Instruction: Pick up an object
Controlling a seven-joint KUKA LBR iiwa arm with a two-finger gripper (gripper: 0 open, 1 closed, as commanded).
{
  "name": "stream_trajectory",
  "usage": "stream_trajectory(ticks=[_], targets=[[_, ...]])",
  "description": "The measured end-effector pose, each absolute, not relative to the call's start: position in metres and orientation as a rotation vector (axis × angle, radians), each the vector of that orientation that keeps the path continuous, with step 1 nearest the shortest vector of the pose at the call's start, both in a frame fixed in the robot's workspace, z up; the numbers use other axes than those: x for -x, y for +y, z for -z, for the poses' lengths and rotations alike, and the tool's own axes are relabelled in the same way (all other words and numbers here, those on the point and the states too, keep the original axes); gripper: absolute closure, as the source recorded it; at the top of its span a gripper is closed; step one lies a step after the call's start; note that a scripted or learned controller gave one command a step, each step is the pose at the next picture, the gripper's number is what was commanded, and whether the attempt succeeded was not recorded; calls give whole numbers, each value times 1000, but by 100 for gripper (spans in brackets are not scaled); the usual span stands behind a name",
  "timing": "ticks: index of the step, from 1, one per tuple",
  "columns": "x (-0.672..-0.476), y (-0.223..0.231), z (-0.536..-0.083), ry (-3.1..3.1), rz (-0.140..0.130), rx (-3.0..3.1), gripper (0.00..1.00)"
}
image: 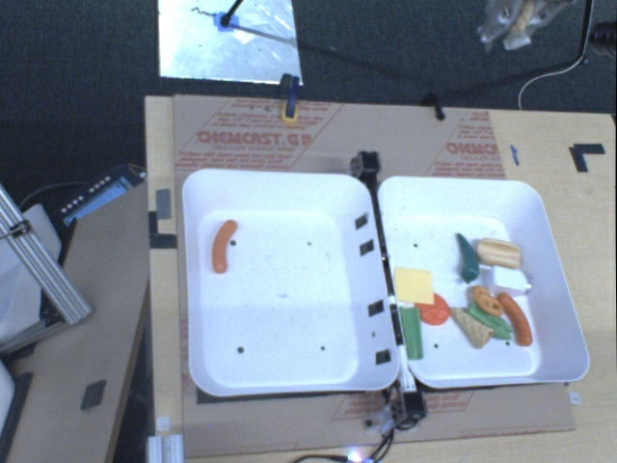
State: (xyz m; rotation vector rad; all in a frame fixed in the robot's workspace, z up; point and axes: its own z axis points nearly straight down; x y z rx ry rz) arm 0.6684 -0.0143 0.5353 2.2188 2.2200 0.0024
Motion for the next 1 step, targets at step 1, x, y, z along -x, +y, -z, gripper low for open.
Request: stream_trajectory(ticks=[1], targets=[[-668,-20,-535,2220,-2,-2219,100]])
